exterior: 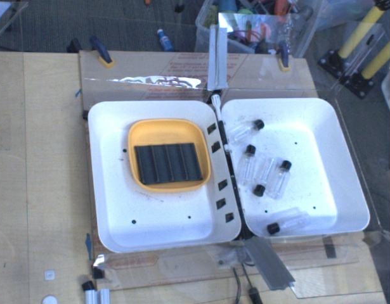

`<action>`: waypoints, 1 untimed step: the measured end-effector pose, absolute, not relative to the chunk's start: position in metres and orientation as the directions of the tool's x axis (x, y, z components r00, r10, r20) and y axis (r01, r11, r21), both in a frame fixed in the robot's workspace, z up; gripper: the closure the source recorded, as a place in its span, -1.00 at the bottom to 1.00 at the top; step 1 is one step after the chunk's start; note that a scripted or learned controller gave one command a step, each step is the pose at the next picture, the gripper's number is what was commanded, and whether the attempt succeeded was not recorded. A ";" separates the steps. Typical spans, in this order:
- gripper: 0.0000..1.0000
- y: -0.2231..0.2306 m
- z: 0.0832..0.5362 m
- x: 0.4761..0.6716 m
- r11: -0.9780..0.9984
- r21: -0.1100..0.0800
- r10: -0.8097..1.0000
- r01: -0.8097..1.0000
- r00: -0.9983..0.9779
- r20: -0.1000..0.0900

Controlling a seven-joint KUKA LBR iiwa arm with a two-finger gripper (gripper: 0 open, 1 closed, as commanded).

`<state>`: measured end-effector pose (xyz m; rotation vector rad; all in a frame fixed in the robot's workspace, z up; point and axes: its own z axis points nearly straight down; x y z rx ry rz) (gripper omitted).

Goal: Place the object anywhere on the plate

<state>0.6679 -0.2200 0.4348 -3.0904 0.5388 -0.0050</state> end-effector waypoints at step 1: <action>1.00 -0.220 0.434 0.668 -0.981 -0.005 -0.195 -0.195 0.981 0.002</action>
